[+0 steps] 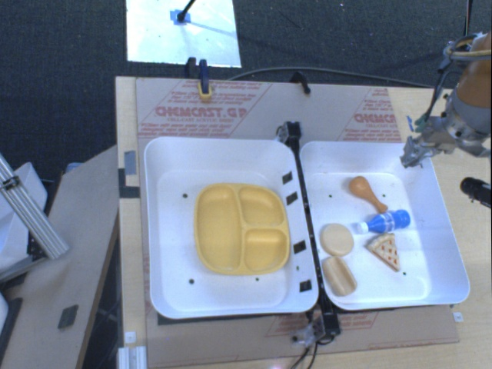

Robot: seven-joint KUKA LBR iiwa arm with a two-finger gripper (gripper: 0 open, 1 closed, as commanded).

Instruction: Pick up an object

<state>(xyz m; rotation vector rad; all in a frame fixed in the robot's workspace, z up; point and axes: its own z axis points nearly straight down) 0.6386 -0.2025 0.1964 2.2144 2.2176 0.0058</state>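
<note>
The right bin [438, 206] holds a brown drumstick [367, 193], a blue bottle [385, 222], a pizza slice [384, 250], a round beige biscuit [336, 239] and a tan bread roll [339, 275]. My gripper [416, 153] hangs over the bin's far right corner, above and to the right of the drumstick. It is small in the camera view and nothing shows between its fingers.
The left bin [165, 167] carries a yellow divided plate [241, 227]. Black clips run along the wall between the two bins [296, 198]. A blue and yellow clamp [204, 79] stands at the bench's far edge. The grey arm [470, 106] comes in at the upper right.
</note>
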